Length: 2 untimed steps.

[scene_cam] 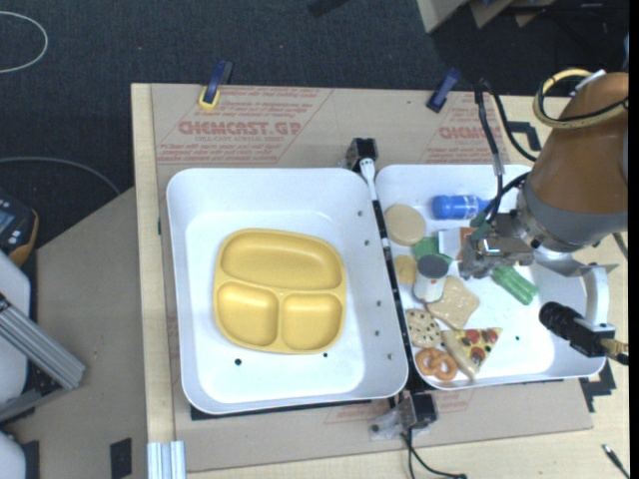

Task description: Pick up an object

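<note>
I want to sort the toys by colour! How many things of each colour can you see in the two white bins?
Yellow: 1, the divided plate.
Blue: 1, the bottle.
Green: 1, the stick.
Tan or brown: 5, round cracker, toast, cookie, pretzel, pizza slice.
Grey-capped white bottle: 1.
Total: 9 that I can tell apart.

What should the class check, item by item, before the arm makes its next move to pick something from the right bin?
1. Pincer is above the right bin: ok.
2. Object held between fingers: cannot tell.
3. Targets nearby: green piece, cracker, small grey-capped bottle: ok.
4. Items spaced for a clean grasp: not ok, they crowd together.
5. Left bin holds the yellow divided tray, away from the arm: ok.
</note>
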Each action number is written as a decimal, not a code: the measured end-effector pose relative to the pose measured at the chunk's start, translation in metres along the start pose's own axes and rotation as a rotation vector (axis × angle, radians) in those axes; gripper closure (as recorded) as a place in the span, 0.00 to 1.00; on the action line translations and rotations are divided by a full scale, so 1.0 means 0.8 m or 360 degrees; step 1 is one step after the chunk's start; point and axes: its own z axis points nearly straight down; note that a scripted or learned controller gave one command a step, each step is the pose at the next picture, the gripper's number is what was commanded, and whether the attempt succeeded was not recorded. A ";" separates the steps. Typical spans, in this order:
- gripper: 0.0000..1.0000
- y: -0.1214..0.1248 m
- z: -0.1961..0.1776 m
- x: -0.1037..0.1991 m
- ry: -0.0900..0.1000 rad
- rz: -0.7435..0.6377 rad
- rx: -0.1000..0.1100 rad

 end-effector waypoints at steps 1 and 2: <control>1.00 -0.015 -0.019 -0.009 -0.0004 0.0003 -0.0009; 1.00 -0.013 -0.019 -0.012 -0.0004 0.0002 -0.0010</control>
